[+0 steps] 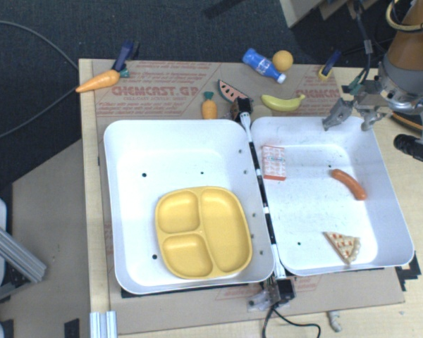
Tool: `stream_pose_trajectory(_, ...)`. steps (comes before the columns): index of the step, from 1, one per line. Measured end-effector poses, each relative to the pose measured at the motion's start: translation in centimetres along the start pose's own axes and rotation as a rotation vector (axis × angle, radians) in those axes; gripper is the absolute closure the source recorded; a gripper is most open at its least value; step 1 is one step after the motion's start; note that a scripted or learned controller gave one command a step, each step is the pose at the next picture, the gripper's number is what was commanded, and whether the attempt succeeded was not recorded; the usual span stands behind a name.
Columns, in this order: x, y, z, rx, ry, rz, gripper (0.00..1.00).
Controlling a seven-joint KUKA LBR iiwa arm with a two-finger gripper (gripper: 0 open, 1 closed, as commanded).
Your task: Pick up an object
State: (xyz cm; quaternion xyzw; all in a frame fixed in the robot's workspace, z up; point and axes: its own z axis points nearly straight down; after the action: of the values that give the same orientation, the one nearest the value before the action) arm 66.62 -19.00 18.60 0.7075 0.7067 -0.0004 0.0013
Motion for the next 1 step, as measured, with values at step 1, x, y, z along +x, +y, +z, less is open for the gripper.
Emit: stream_pose_trajectory(1,-2.33,-3.92,2.46,0.002,0.002,-0.001,0.00)
